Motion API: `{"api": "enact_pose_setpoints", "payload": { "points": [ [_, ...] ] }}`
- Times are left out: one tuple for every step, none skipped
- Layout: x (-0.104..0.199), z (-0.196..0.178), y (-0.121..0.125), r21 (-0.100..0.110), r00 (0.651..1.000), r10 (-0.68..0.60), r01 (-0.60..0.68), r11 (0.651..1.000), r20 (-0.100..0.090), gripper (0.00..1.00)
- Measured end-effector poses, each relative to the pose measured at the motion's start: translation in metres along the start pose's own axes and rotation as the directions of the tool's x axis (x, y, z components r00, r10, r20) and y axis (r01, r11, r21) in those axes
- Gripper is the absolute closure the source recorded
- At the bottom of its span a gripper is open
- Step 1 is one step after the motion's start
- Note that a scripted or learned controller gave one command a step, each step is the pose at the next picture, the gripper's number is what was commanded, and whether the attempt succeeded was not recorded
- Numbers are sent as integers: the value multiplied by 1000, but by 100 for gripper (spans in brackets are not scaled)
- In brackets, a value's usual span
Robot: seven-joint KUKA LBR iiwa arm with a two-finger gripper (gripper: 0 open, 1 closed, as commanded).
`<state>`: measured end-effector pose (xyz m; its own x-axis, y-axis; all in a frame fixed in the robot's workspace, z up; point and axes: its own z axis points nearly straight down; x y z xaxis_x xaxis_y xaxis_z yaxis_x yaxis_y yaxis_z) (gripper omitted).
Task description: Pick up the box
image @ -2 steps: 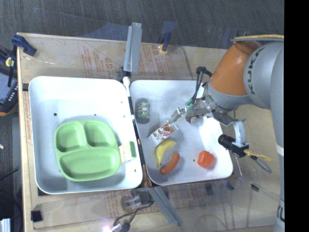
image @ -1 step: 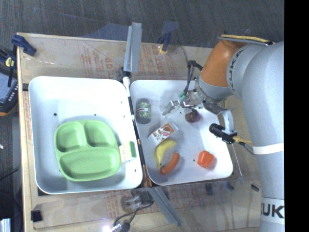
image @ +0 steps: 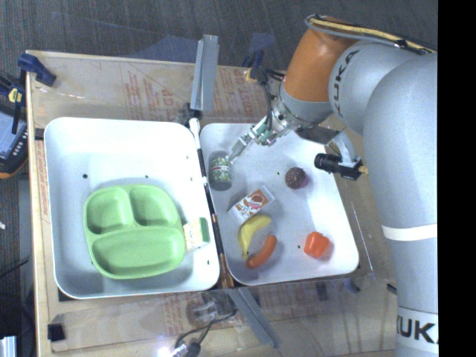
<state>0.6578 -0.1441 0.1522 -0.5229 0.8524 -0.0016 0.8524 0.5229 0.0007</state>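
Box (image: pixel 251 204), flat printed carton, lies w/ curved banana (image: pixel 251 233) just beside.

The arm (image: pixel 387 125) is cut off by the view's right edge and by the bottom edge, where only part of its lettering shows. The gripper (image: pixel 220 171) is small and blurred at the tip, so whether its fingers are apart or together cannot be told, nor whether it touches the bin floor. The print on the box (image: pixel 251 204) is too small to read. A dark device (image: pixel 10 136) on the left is cut by the edge. The small pale item (image: pixel 195 233) by the green plate (image: pixel 134 230) is too small to identify. The round dark object (image: pixel 296 178) is too blurred to name.
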Motion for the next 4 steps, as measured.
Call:
{"api": "enact_pose_setpoints", "payload": {
  "points": [
    [22, 31, -96, -2, 1000, 18, -18, 1000, 1, 0],
    [54, 42, -57, -21, 997, 74, -73, 997, 21, 0],
    [90, -31, -108, 3, 929, 369, -369, 929, -1, 0],
    [28, 61, -49, 4, 930, 367, -367, 930, -2, 0]
  ]
}}
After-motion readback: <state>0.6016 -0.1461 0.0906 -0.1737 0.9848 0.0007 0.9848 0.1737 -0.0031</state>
